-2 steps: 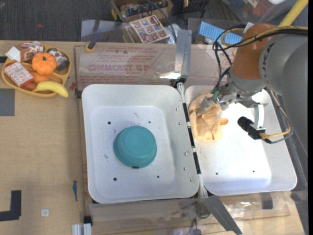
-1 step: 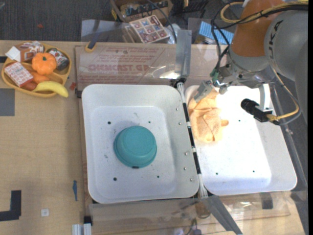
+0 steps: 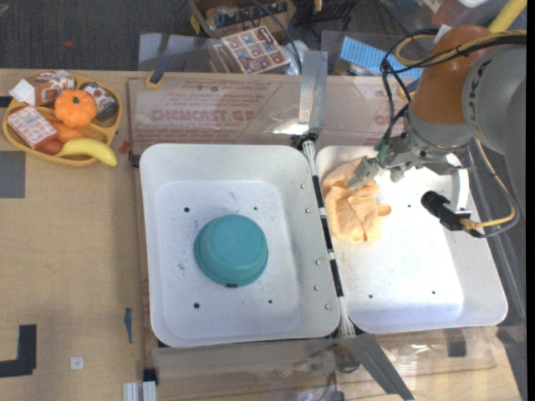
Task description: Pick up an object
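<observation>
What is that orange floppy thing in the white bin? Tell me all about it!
The orange floppy thing looks like soft, crumpled cloth, pale orange with folds. It lies bunched in the right bin, against that bin's left wall, near its upper corner. The pincer is right at its top edge; whether it grips it is unclear.

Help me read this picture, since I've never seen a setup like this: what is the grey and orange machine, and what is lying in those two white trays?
The machine is a robot arm, grey with an orange band, reaching in from the right. One camera looks down on the bench at a slant. The arm's tool, its grasping end, sits low in the right tray, right at the upper edge of a crumpled orange cloth. Whether it actually grips the cloth can't be told from here. The left tray holds a teal bowl turned upside down. Off to the far left stands a yellow dish of toy food, including a banana and a small pumpkin. The job is simply to pick something up.
</observation>
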Motion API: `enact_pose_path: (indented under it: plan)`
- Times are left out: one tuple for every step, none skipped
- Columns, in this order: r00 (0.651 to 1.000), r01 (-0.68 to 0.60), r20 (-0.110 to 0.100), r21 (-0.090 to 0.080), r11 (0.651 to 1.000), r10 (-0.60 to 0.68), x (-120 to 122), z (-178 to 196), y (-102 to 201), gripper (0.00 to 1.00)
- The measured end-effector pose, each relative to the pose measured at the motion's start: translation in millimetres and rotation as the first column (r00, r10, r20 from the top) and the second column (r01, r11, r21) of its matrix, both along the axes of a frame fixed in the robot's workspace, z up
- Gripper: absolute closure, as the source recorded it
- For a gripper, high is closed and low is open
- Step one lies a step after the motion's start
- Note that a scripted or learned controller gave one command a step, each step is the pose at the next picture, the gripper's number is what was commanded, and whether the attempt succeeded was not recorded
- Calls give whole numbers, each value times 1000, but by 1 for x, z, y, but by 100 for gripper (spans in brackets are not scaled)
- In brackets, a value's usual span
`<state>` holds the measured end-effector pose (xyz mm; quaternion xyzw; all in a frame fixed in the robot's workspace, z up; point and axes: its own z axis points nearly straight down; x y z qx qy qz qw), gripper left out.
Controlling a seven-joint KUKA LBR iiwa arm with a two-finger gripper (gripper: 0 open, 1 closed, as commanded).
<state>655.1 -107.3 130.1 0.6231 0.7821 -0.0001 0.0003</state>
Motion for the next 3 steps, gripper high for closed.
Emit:
enact_pose_path:
  plan:
    - [989,-145,12,-2,989,145,-21,-40,12,0]
    - [990,-143,16,0,990,143,-19,-29,12,100]
    - [907,-420,5,-3,907,420,13,55,60,100]
